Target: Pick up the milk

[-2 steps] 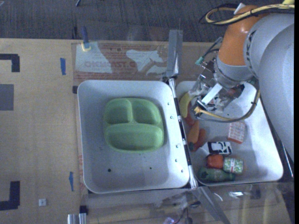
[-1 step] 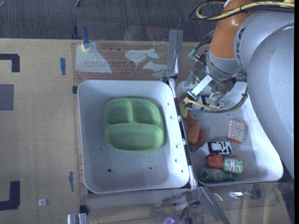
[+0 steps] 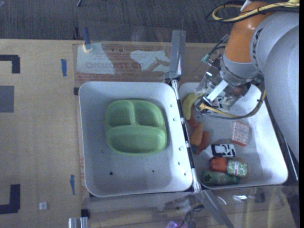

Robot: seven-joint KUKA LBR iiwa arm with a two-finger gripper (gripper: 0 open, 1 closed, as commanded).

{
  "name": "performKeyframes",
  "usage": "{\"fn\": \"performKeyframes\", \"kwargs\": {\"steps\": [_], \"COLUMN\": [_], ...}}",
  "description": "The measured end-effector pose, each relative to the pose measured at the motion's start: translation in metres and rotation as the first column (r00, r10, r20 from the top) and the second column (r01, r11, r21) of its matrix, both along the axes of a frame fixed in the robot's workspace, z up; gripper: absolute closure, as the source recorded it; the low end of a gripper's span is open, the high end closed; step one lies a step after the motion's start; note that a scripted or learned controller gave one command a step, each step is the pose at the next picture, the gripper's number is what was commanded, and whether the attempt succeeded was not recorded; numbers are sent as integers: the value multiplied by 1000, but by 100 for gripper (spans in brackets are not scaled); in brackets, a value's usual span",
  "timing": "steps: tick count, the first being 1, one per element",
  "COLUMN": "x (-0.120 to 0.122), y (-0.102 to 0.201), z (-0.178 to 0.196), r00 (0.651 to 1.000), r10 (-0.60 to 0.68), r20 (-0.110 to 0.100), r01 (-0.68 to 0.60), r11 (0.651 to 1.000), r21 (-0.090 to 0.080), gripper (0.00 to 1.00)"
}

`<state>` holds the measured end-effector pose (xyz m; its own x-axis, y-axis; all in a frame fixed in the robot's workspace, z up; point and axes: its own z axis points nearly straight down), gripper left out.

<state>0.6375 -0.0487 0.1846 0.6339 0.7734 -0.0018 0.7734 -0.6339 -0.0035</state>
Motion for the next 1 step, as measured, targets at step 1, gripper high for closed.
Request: {"fn": "performKeyframes", "kwargs": {"steps": [1], "x": [17], "y": [-91], "z": [-66], "r00": [986], "r10": [-164], "r20": [13], "r01": [164], "r11": [986], "r21": [-2], "gripper": [0]}}
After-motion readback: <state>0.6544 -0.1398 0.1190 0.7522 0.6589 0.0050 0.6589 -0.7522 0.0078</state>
